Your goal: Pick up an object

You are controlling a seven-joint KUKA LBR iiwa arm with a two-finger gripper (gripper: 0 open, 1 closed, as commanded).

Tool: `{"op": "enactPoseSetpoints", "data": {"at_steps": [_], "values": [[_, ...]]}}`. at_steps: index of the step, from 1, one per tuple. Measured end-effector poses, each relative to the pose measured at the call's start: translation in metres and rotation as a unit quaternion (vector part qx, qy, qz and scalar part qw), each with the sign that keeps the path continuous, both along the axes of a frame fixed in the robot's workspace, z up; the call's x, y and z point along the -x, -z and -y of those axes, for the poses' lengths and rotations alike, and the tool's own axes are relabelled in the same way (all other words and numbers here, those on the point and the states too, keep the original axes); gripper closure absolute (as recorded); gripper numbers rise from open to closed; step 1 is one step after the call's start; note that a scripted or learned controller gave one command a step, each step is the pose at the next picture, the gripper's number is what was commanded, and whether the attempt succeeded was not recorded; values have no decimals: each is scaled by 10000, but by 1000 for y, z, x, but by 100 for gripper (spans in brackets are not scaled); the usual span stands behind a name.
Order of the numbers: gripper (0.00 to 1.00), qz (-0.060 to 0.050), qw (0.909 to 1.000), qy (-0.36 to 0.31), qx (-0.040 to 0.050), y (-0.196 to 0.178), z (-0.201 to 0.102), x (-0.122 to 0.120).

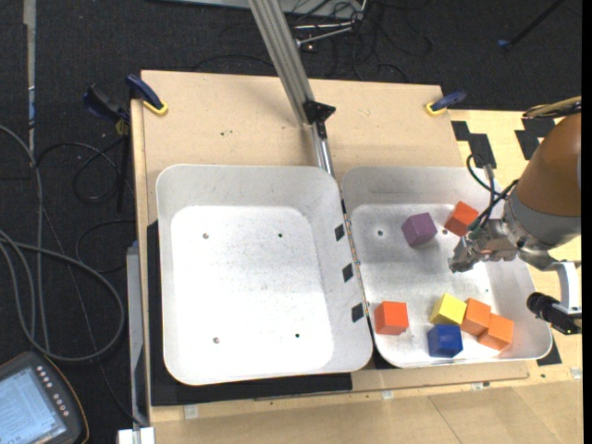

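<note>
Nearest the camera, along the front wall of the right-hand shallow white bin (370, 192), a cluster of small blocks sits on the bin floor: a blue cube (445, 340) at the very front, a yellow cube (450, 309) just behind and touching it, and two orange cubes (487, 322) packed together to their right, close to the bin's front right corner. To the left of this cluster, apart from it, a single orange-red cube (392, 316) lies near the divide between the two bins. Further back in the same bin, a purple cube (419, 228) stands alone, and to its right an orange-red block (461, 218) rests near the back right area, just beside the wrist of the arm.

The grey KUKA arm with its orange band (555, 169) reaches in from the right, over the right bin's far edge. Its gripper (462, 259) is lowered into the bin between the orange-red block at the back and the yellow cube at the front, tilted toward the left. Whether its fingers are spread or closed cannot be told from this angle, and no block can be seen between them.

The left-hand white bin (245, 271) lies beside the right one on the light wooden counter (240, 118). A slanted metal pole (287, 54) runs from the top down to where the bins meet.
</note>
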State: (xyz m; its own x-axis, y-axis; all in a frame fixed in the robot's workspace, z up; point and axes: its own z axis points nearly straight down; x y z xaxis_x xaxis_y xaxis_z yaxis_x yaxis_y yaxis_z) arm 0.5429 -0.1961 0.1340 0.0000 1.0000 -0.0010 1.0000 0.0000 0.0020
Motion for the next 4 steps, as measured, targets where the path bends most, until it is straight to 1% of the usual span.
{"op": "enactPoseSetpoints", "data": {"at_steps": [1,2,3,4], "values": [[100,25,10000,-11,10,-61,4,-8],[100,28,10000,-14,13,-115,4,-10],[100,-8,10000,-39,-12,-107,-51,-15],[100,3,10000,-38,-11,-115,-102,-27]]}}
